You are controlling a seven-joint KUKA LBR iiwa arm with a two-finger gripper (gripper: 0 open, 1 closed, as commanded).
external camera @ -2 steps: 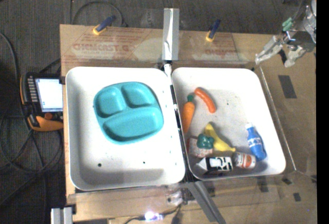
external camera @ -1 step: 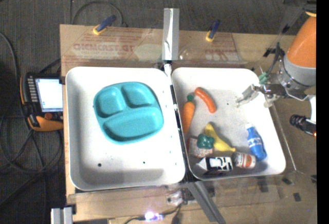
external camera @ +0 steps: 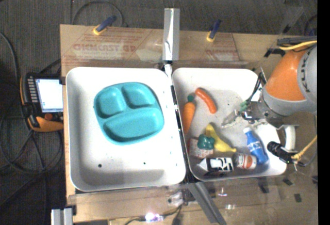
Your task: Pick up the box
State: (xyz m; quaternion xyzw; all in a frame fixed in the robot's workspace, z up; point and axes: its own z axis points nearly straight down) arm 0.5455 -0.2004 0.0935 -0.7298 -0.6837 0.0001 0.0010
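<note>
While my gripper (external camera: 238, 115) hovers in the right bin (external camera: 227, 77), its finger state is unclear; the black-and-white box (external camera: 218, 163) label is unreadable.

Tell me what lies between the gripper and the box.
The gripper hangs over the right bin; the small black-and-white box lies at its front edge. A yellow banana-shaped toy lies between them.

glossy white plastic bins (external camera: 77, 131), matt teal plastic tray (external camera: 129, 112)
</note>
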